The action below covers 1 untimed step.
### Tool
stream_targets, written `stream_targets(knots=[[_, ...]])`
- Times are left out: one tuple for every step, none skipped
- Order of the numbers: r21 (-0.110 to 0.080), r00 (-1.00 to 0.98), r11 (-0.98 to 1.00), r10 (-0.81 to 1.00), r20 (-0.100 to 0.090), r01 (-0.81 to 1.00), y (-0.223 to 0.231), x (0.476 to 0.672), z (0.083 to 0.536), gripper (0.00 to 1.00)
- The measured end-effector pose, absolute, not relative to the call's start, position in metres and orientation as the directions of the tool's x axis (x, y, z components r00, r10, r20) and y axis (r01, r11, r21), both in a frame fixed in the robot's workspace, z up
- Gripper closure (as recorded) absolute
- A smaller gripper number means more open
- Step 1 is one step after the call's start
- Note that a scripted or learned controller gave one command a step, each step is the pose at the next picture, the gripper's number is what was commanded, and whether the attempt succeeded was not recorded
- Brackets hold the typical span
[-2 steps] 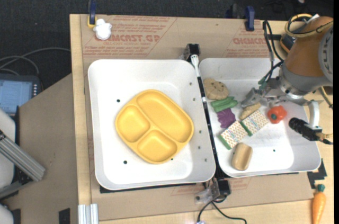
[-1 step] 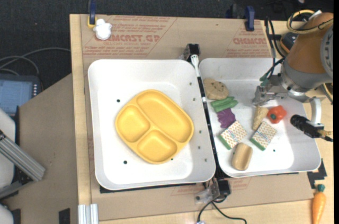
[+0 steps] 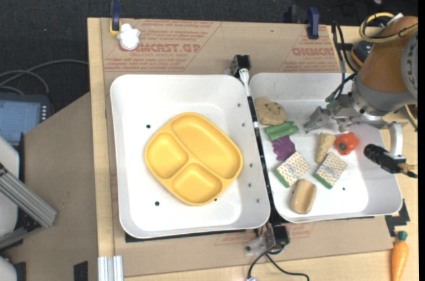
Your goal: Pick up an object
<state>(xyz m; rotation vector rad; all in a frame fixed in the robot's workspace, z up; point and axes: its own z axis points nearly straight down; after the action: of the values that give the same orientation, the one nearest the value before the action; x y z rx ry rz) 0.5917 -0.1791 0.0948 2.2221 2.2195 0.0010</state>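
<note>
- The left bin (image 3: 126, 140) holds a yellow divided plate (image 3: 192, 157), three compartments, lying flat, well away from the fingers (image 3: 317, 120).
- The right bin (image 3: 378, 196) holds a cluster of toy foods: a tan cookie (image 3: 271, 111), a green bean pod (image 3: 280, 130) and a purple piece (image 3: 284, 147) lie on the side of the fingers toward the left bin.
- A red tomato (image 3: 345, 143) and a pale wedge (image 3: 325, 144) sit just below the fingers; two patterned blocks (image 3: 293, 169) and a tan bread roll (image 3: 303, 196) lie farther toward the near rim.
- The fingers hang low over the right bin; they look spread, with nothing seen between them.
- The worktop (image 3: 199, 40) is cardboard-covered, clamped at the back; dark carpet lies beyond, and an orange carrot (image 3: 399, 260) lies beside the bin's near corner.
</note>
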Motion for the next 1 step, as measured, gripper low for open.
stream_targets(knots=[[-0.001, -0.001, 0.001, 1.000, 0.011, 1.000, -0.2216, 0.5522, 0.0853, 0.00]])
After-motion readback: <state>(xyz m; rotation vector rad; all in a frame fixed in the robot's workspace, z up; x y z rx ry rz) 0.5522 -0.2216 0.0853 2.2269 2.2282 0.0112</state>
